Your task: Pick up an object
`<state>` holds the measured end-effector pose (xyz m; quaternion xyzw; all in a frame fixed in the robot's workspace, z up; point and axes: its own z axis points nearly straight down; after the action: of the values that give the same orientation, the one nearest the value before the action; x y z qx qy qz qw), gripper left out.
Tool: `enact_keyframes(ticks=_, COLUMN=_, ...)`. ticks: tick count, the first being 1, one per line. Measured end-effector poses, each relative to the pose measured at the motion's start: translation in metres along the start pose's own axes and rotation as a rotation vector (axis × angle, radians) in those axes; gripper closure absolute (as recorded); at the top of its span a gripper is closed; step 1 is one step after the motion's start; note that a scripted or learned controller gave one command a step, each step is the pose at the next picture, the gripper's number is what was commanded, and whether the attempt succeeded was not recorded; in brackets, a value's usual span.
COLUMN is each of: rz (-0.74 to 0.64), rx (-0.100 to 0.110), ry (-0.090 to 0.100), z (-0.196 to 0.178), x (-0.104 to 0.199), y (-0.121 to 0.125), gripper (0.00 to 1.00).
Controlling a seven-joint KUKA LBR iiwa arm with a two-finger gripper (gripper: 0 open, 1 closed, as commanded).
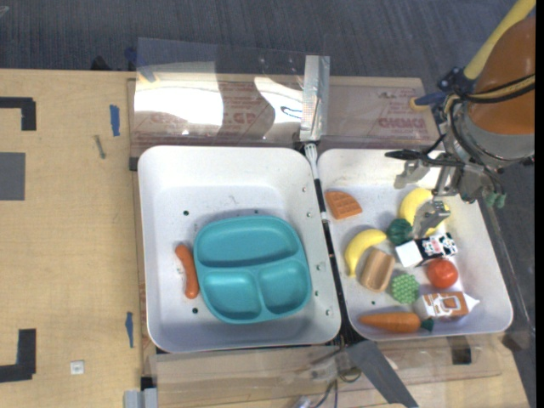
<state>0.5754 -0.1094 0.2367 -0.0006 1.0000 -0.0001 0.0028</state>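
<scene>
Two white bins sit side by side on a wooden surface (59, 228). The left bin (170, 177) holds a teal tray (252, 266) and a small sausage (188, 270). The right bin (493, 304) is crowded with toy food: two bananas, a tomato (441, 272), a carrot (391, 320), bread (376, 269) and more. The gripper (435, 213) hangs just above the upper banana (414, 204), likely lined up to grasp it. Whether its jaws are apart or closed cannot be told; nothing is visibly held.
</scene>
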Motion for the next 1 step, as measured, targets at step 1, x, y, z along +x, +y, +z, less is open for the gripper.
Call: enact_keyframes(ticks=1, rz=-0.040, rx=-0.003, ry=0.013, z=0.1385, x=-0.0104, y=-0.0325, gripper=0.00)
